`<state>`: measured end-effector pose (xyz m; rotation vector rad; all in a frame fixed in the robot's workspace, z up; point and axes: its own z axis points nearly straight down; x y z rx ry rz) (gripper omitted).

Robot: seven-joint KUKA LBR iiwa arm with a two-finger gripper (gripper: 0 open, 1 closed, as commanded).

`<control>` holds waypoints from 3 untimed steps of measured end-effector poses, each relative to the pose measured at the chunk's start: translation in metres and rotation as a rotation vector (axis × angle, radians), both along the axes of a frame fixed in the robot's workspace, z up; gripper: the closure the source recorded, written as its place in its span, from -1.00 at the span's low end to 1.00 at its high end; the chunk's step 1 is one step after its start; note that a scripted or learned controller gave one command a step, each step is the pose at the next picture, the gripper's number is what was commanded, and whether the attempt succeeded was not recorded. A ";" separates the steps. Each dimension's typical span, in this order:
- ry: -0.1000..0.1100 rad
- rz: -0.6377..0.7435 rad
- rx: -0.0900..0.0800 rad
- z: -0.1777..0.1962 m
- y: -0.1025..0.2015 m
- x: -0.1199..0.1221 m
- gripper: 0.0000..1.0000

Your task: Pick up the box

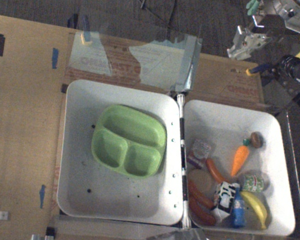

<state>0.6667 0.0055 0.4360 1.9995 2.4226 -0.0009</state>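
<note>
1. Setting: tan cardboard-covered table (10,139) with black tape marks at its left edge and blue tape bits; dark carpet behind, with a black cable looped on it.
2. Hand (250,33): at the top right, over the floor beyond the table's far edge, well apart from both bins. Pale fingers point down and left. Nothing is seen between them; whether they are spread or pressed together cannot be told at this angle.
3. Arm: grey body with yellow and black fittings, near the top right corner behind the hand.
4. Right bin (284,167): white, shallow, holds all the small items, grouped from its middle towards the near edge.
5. Box (226,193): small carton, black-and-white print, lying in the right bin near its front. A blue bottle (238,212) is just beside it on the right.
6. Banana (256,207): yellow, right of the bottle, near the front right corner.
7. Sausages (200,202): reddish-brown pieces, left of the box, close to the bin's left wall.
8. Carrot (240,158): orange with green top, tilted, behind the box; a brown round item (256,139) lies behind it.
9. Small can (253,182): green-white label, between carrot and banana.
10. Left bin (70,189): holds a green divided plate (129,140), three compartments, sitting flat in the far half.
11. Clear plastic flaps stand behind the left bin.
</note>
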 end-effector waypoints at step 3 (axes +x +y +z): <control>0.000 -0.241 0.001 0.000 -0.085 0.000 1.00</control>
